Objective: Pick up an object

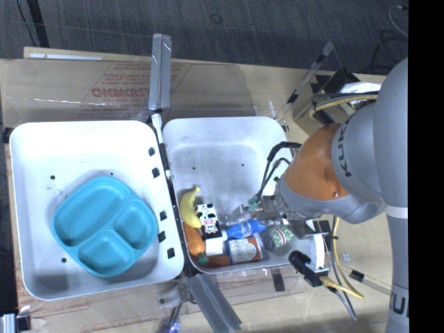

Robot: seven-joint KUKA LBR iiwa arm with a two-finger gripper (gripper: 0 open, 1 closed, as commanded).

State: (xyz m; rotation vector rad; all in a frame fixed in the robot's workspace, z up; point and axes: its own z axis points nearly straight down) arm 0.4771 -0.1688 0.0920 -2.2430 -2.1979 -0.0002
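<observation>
The divided tray (104, 225) lies in the left bin (41, 144). In the right bin (222, 137), the banana (189, 207), small carton (207, 217), bottle (243, 229) and can (279, 238) crowd its near edge. The arm (347, 165) reaches over that bin's right side.

- The gripper's tip (258, 212) is hidden under the arm's wrist (316, 175), beside the blue bottle (244, 229).
- The labels on the small jars (243, 250) right of the banana (190, 207) are too small to read.
- The carrot (195, 241) below the banana is partly covered by a small box (214, 245).
- The arm (378, 137) is cut off to the right.
</observation>
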